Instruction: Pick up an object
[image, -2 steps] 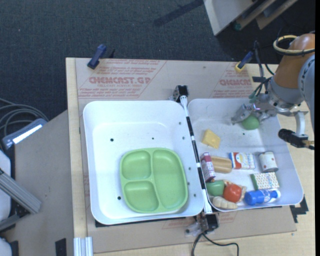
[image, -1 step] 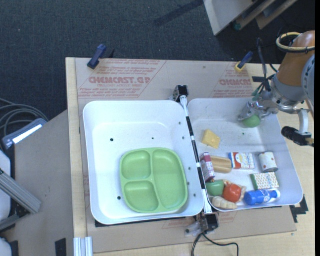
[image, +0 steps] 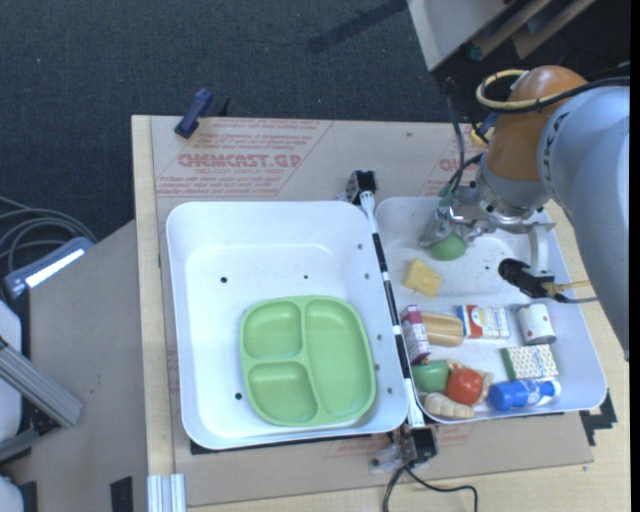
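My gripper (image: 452, 232) is low over the far end of the right bin (image: 590, 385), reaching in from the right. A small round green fruit (image: 447, 248) sits right at its tips, with one finger on each side, and its top is partly hidden by them. The gripper looks shut on it. Whether the fruit still touches the bin floor I cannot tell.
Nearer in the right bin lie a yellow wedge (image: 423, 278), a dark red tube (image: 413, 333), a bun (image: 444, 328), a white can (image: 537, 323), a blue bottle (image: 520, 393), and red and green vegetables. The left bin (image: 200, 240) holds a green divided plate (image: 305, 358).
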